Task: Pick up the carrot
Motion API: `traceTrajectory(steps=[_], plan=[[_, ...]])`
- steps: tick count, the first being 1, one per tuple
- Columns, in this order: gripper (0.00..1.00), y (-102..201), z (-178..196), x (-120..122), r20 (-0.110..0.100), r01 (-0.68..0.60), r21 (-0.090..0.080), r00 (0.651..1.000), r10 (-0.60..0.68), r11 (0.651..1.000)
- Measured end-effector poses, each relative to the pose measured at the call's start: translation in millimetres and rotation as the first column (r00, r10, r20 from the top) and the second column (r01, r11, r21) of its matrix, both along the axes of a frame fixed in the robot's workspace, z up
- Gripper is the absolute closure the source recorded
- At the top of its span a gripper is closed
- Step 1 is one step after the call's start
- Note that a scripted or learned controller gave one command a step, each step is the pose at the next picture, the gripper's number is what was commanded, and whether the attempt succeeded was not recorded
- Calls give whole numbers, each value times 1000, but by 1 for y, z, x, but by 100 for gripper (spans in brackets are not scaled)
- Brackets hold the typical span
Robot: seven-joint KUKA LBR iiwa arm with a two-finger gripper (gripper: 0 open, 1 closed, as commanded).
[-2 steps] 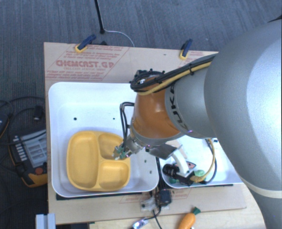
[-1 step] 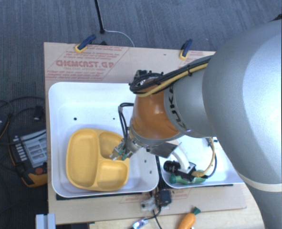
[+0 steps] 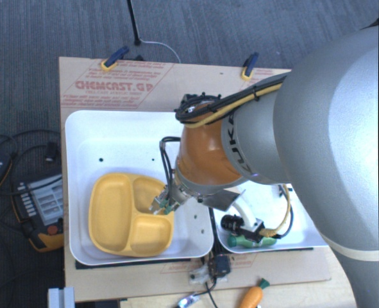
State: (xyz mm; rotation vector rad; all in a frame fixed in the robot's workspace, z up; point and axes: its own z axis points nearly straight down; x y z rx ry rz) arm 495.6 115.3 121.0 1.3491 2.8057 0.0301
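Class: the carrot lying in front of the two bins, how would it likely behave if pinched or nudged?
The carrot looks like smooth moulded plastic, so it is probably stiff, light and somewhat slippery. Its round, tapering body would likely roll or swing in an arc when nudged, not slide straight.

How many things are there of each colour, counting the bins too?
White: 2, the left bin and the right bin
Yellow: 1, the divided plate
Orange: 1, the carrot
Green: 1, a small thing in the right bin
Total: 5
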Motion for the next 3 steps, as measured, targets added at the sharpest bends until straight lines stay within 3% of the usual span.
traceTrajectory(steps=[1, 2, 3], plan=[[100, -27, 102, -11, -35, -4, -7, 999, 4, 1000], [100, -6, -5, -7, -19, -78, -3, 997, 78, 997], [100, 23, 44, -12, -36, 116, -7, 993, -116, 993]])
